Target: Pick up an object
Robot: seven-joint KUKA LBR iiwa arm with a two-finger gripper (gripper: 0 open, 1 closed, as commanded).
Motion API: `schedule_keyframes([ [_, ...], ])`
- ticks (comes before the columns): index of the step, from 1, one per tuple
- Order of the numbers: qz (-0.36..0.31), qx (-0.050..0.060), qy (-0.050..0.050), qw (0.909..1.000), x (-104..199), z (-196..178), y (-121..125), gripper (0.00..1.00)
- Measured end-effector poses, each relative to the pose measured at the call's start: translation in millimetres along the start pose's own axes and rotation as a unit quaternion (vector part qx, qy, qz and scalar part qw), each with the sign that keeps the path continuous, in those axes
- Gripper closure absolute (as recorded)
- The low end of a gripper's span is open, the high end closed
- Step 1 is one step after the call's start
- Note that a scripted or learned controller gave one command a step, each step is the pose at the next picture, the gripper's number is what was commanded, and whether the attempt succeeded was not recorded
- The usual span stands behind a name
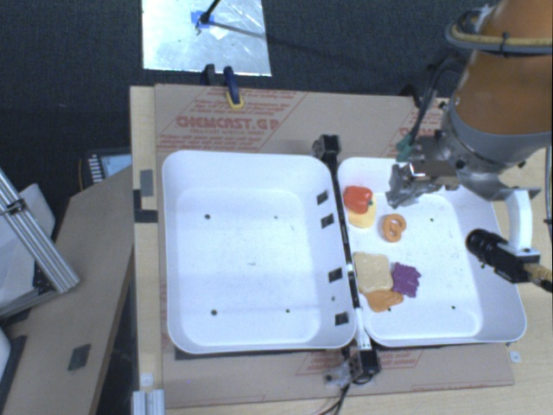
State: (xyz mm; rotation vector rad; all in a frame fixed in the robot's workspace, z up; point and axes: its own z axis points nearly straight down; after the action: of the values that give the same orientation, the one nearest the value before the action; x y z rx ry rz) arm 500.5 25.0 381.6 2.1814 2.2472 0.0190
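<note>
The right bin (pixel 449 314) holds several small food toys. A red tomato-like piece (pixel 358 199) rests on a pale yellow piece (pixel 363 218) near the bin's upper left. An orange ring (pixel 394 227) lies just right of them. Lower down sit a tan bread slice (pixel 371 271), a purple piece (pixel 405 278) and an orange piece (pixel 384 300). My gripper (pixel 400 194) hangs above the bin's upper part, just above and right of the red piece and over the ring. Nothing shows between its fingers.
The left bin (pixel 251 249) lies beside the right one, parted by a black hinge strip (pixel 339 232). Both stand on a cardboard sheet (pixel 259 119). A shiny metal plate (pixel 206 22) lies beyond the bench at the back.
</note>
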Motion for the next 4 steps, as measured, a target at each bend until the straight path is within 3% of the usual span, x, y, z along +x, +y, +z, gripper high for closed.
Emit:
schedule_keyframes([
  [1, -0.003, -0.002, 0.000, 1.0000, 0, -11, 1, 1.00],
  [2, 0.009, 0.006, 0.001, 0.9999, 73, -22, -12, 1.00],
  [3, 0.011, 0.003, 0.001, 0.9999, 113, -88, -9, 1.00],
  [4, 0.010, 0.005, 0.000, 0.9999, 110, -96, -9, 1.00],
])
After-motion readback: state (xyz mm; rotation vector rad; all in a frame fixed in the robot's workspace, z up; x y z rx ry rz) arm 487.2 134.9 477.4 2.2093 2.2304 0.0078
